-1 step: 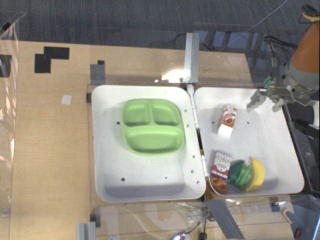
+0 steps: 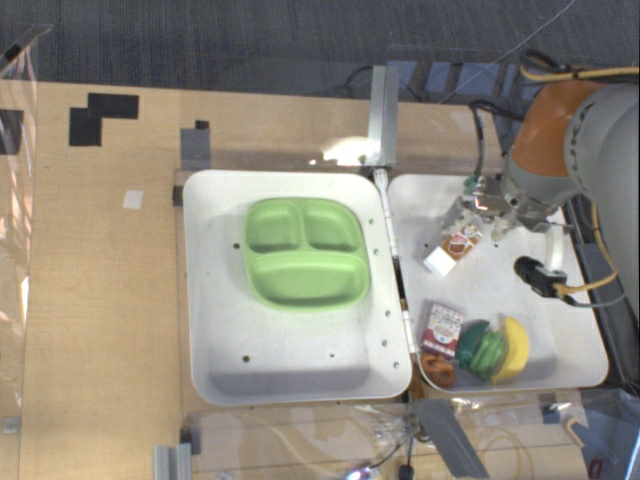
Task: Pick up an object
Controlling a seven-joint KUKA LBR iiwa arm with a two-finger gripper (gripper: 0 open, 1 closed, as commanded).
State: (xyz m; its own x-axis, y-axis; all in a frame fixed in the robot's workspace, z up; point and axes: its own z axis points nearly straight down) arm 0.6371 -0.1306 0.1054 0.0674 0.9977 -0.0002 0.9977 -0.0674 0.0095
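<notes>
a pale wooden bench (image 2: pixel 100 298) is lying under the camera, with dark grey flooring running along its far edge. landmark for this report: the metal divider (image 2: pixel 395 268) standing between the two bins. left of the divider, the left bin (image 2: pixel 215 358) is holding a green sectioned tray (image 2: pixel 305 251), which is sitting flat near the bin's middle. right of the divider, the right bin (image 2: pixel 585 363) is holding the loose items. a small white and red packet (image 2: pixel 452 250) is lying just right of the divider, towards the far half of the bin. the gripper (image 2: pixel 483 218) is hanging directly over the packet's far end, fingers spread and pointing down; whether they are touching the packet cannot be told. nothing is sitting between them. near the divider's front end a red carton (image 2: pixel 443 330) is resting, with a green object (image 2: pixel 483 349) and a yellow banana (image 2: pixel 515 349) lying just beyond it, touching one another. the grey arm (image 2: pixel 600 138) with its orange band is reaching in from furthest right.
</notes>
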